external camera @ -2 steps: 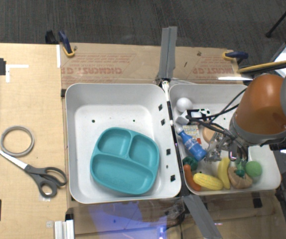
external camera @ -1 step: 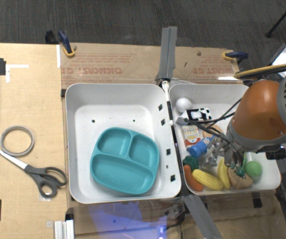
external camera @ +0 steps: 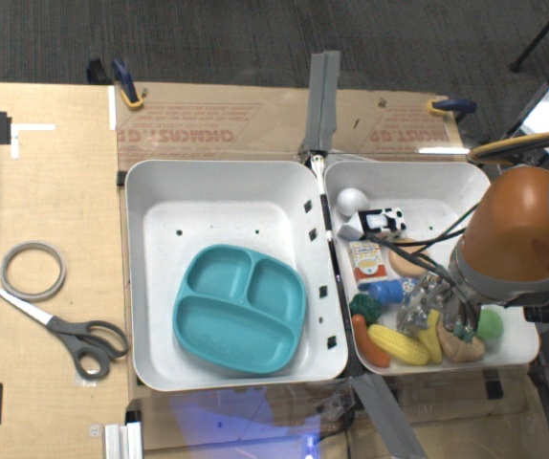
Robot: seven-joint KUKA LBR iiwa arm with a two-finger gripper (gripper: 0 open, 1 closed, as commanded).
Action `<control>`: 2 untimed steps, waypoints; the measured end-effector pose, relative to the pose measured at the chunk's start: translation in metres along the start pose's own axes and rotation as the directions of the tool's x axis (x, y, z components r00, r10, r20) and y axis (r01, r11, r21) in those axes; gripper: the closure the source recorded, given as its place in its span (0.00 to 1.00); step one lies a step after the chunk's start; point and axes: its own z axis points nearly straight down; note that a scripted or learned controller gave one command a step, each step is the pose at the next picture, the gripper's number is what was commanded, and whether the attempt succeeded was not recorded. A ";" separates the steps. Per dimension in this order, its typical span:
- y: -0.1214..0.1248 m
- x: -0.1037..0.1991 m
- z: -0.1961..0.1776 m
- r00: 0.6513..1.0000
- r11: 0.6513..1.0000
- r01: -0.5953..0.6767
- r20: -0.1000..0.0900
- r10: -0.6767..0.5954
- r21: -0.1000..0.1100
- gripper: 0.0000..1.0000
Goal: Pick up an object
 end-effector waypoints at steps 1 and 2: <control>0.020 0.008 0.000 1.000 1.000 -0.004 0.003 0.004 -0.001 0.00; -0.043 -0.037 -0.086 0.999 0.999 0.036 0.002 -0.036 0.000 0.00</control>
